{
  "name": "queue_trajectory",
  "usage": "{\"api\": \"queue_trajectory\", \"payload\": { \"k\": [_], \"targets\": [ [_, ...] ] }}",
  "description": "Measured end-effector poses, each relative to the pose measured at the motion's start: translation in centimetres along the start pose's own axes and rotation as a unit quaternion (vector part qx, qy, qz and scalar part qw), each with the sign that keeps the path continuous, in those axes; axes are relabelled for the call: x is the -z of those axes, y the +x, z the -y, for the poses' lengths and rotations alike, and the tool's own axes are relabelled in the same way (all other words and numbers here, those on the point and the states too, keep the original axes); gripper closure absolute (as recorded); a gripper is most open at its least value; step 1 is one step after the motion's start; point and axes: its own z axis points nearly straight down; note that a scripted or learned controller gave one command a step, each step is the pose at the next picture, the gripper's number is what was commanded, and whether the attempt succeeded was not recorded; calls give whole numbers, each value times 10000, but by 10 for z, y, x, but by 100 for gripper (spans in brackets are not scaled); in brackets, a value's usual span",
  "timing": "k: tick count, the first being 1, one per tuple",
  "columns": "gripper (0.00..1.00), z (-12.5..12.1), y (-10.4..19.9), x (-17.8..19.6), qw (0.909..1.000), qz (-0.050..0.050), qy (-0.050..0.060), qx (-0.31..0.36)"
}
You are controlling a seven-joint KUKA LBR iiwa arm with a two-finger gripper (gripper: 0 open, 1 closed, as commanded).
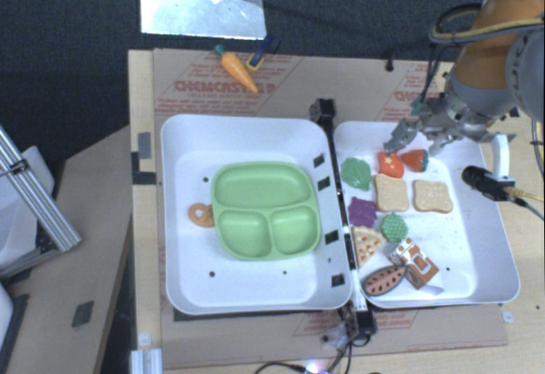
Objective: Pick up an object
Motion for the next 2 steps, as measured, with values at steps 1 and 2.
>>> {"api": "queue_trajectory", "payload": {
  "k": [1,2],
  "targets": [
    [0,-3,0,8,10000,8,-65,9],
    [0,-8,7,-51,10000,4,-49,28]
  ]
}}
